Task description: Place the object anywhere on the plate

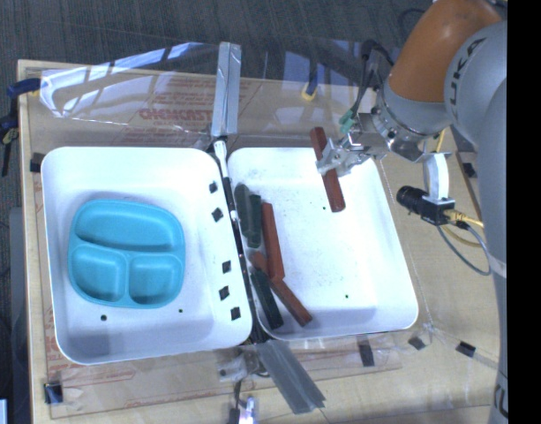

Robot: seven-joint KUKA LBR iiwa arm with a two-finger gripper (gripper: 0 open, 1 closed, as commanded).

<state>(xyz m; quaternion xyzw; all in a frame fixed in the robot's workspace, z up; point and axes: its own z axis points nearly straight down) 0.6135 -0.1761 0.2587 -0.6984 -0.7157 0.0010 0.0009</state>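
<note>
A blue three-compartment plate [126, 253] lies in the left bin [120, 177], with nothing on it. My gripper [334, 161] is over the far side of the right bin [363, 263], shut on a reddish-brown stick [335, 193]. The stick runs through the fingers at a slant, its upper end poking out behind the gripper near the bin's far rim and its lower end hanging toward the bin floor. The plate is far to the gripper's left, across the divider between the bins.
Along the right bin's left wall lie more sticks: a brown one [271, 237], a second brown one [293, 304] and dark green ones [252, 212]. Clear plastic sheeting [146, 87] covers the bench behind the bins. A cable and black plug [424, 203] hang by the arm.
</note>
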